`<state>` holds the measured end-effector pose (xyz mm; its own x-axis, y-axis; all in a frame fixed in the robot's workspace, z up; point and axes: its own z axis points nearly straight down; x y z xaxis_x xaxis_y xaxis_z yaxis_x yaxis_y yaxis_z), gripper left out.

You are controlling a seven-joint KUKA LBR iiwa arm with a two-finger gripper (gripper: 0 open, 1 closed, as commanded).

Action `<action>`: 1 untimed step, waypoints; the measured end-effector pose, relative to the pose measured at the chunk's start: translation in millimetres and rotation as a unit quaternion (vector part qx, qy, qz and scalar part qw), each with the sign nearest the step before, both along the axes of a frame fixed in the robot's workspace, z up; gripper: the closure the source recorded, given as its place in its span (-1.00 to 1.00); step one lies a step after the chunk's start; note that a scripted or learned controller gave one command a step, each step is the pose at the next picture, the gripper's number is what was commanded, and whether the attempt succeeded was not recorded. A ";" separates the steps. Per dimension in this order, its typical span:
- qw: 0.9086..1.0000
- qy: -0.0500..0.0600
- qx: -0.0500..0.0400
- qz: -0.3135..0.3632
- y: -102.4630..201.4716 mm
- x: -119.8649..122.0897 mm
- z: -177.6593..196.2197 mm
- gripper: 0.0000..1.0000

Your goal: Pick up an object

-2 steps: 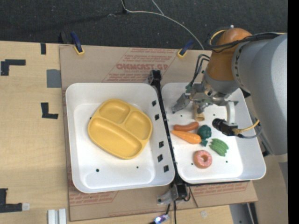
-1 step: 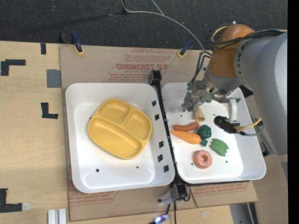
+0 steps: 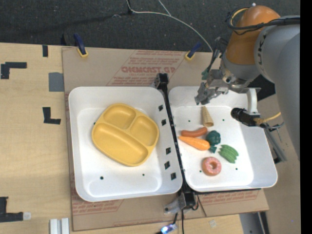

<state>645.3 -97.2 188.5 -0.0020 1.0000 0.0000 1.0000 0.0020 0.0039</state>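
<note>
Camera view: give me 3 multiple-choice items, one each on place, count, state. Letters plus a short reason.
1. Where does the yellow divided plate lie?
A. in the left bin
B. in the right bin
C. on the cardboard outside the bins

2. How many toy foods lie in the right bin?
A. three
B. six
C. nine

3. What is the pincer doing?
A. carrying the donut
B. pressing on the plate
C. hanging above the right bin's far end, nothing seen between its fingers

Key: 1 A, the plate sits inside the left bin. 2 B: cone, sausage, carrot, broccoli, green vegetable, donut. 3 C, it is just beyond the cone, and all the foods lie on the bin floor.
</note>
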 end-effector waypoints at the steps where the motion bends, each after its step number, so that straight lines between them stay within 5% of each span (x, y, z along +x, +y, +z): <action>1: 1.000 -0.001 0.000 0.000 0.5 1.3 53.6 1.00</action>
<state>646.6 -96.7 242.0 -0.0019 1.0000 -0.0004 1.0000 0.0019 0.0052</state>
